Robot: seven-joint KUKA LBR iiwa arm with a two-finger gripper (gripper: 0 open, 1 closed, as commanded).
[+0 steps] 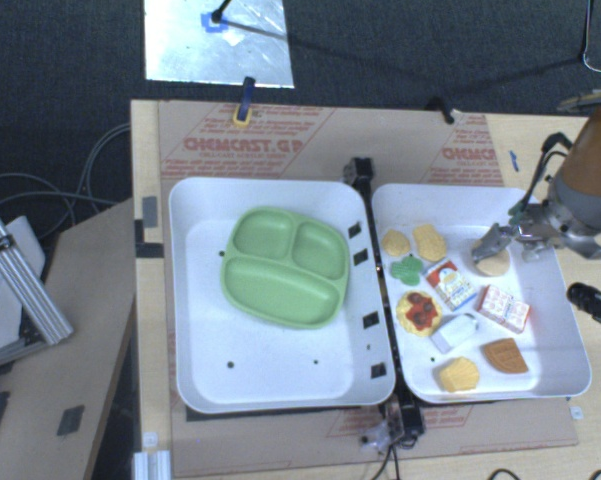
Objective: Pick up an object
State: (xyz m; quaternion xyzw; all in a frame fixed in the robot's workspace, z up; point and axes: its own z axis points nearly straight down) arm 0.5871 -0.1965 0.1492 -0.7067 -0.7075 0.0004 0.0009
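My gripper hangs over the upper right part of the right bin, and its fingers look spread apart with nothing between them. A pale round biscuit lies just below the left fingertip. Other toy food in this bin: two yellow crackers, a green broccoli piece, a red and white packet, a small pizza, a red and white carton, a white block, a brown toast slice and a yellow wedge.
The left bin holds a green divided plate. A black divider runs between the bins. The arm's orange band sits at the right edge, above the right bin's far corner.
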